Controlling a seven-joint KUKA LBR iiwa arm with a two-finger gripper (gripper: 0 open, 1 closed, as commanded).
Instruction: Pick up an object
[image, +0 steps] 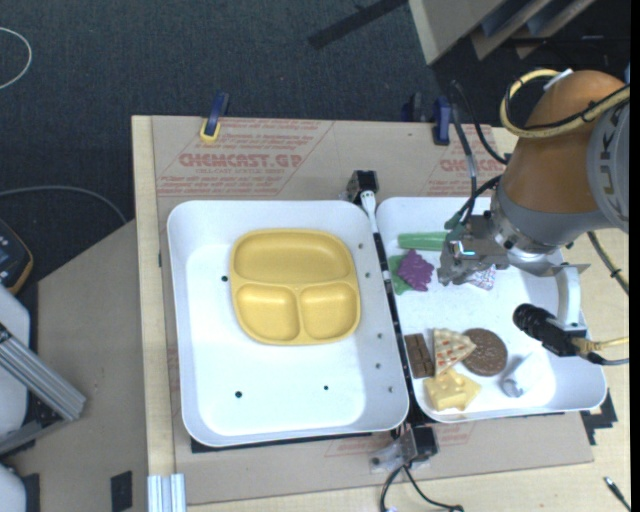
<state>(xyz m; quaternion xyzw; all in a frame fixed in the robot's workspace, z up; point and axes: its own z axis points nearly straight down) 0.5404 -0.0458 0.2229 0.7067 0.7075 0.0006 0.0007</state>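
My gripper hangs low over the back part of the right bin, just right of a purple grape bunch and below a green vegetable piece. A small purple-white thing lies right beside the fingertips; I cannot tell if it is held. Toward the front of that bin lie a pizza slice, a brown round cookie, a chocolate bar, a yellow cheese wedge and a small grey piece.
The left bin holds a yellow divided plate. A black divider bar runs between the bins. A black cylinder on the arm's fixture juts over the right bin's right side. Clamps sit at the bench's back edge.
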